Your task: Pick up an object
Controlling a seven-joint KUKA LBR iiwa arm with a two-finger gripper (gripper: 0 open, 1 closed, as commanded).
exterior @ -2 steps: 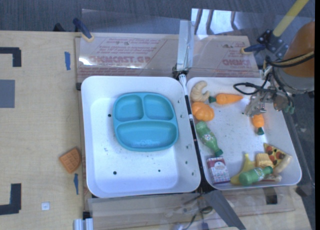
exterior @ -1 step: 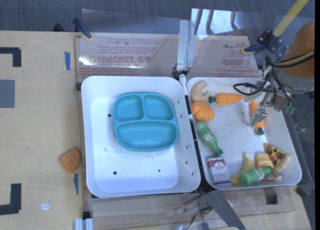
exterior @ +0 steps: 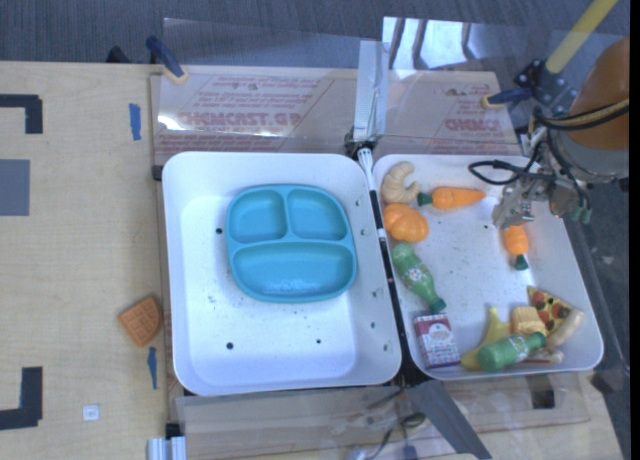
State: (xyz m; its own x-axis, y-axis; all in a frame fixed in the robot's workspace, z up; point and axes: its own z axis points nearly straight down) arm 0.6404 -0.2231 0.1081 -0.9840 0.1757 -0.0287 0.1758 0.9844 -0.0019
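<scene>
Over the right bin, the gripper blurs above a small carrot, its grip state unreadable.

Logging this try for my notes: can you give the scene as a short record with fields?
left bin: holds a blue divided plate
right bin: croissant, carrot, orange, green bottle, red box, pizza slice, banana
gripper: over the right bin's far right part, above a small carrot
bench: waffle left of the left bin
</scene>
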